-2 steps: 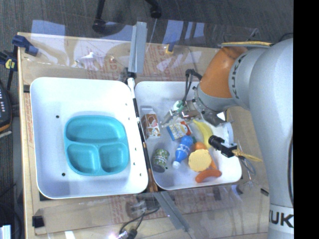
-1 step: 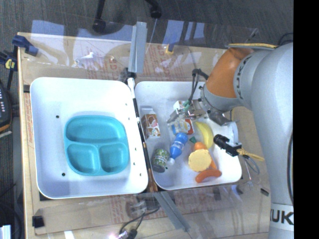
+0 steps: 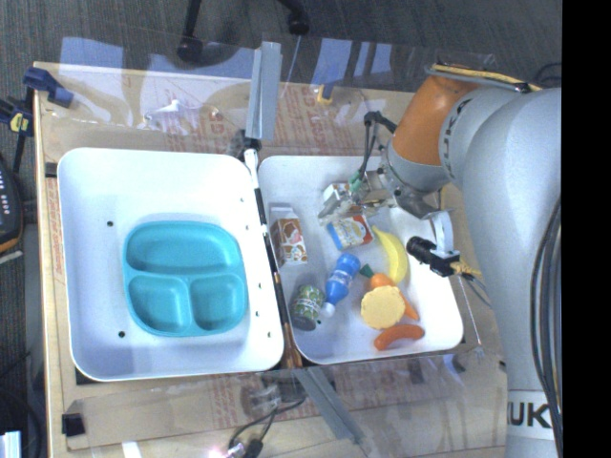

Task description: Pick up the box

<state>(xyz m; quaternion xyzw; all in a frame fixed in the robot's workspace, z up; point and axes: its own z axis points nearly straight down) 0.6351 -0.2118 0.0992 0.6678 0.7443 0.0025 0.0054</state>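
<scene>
Camera view records the gripper point(image 3: 346, 198) low in the right bin point(image 3: 286, 175), at its far middle, with the orange-banded arm point(image 3: 477, 141) reaching in from the right. Whether it is spread or pressed together cannot be told; nothing is seen held by it.

The box point(image 3: 288, 239), a small brown printed carton, lies against the right bin's left wall, near the gripper but apart from it. It is judged light, stiff-sided cardboard, slightly crushable, with a smooth printed skin that may slip. Best hold: across its two long flat sides at mid-length. The wall crowds its left side, so clearance there looks tight.

A second small red-and-white carton point(image 3: 349, 231) lies just below the gripper. Other contents: a blue plastic bottle point(image 3: 341, 278), a dark round can point(image 3: 307, 303), a curved yellow banana point(image 3: 391, 256), a yellow disc-shaped item point(image 3: 382, 306) and orange carrot-like pieces point(image 3: 398, 335), all smooth moulded shapes. The left bin point(image 3: 95, 175) holds a glossy teal divided tray point(image 3: 183, 277).
</scene>
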